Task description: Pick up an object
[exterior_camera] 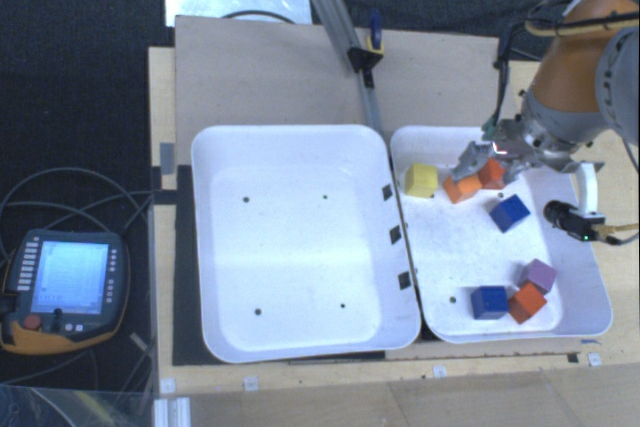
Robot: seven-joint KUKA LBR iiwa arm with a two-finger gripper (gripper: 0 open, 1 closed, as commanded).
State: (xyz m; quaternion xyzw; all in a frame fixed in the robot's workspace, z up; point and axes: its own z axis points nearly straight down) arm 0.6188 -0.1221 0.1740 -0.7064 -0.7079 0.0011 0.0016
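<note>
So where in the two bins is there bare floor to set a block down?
The left bin has open floor from wall to wall. In the right bin, bare floor lies between the yellow block and the blue cube near the front. It is crowded at the back, where the gripper sits by the orange blocks, and in the front right cluster.

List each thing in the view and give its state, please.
gripper: low over the right bin, at the orange blocks
yellow block: lying free
two orange blocks: lying together at the gripper
blue blocks: lying free
purple block: resting against an orange block
handheld screen: lit
</note>
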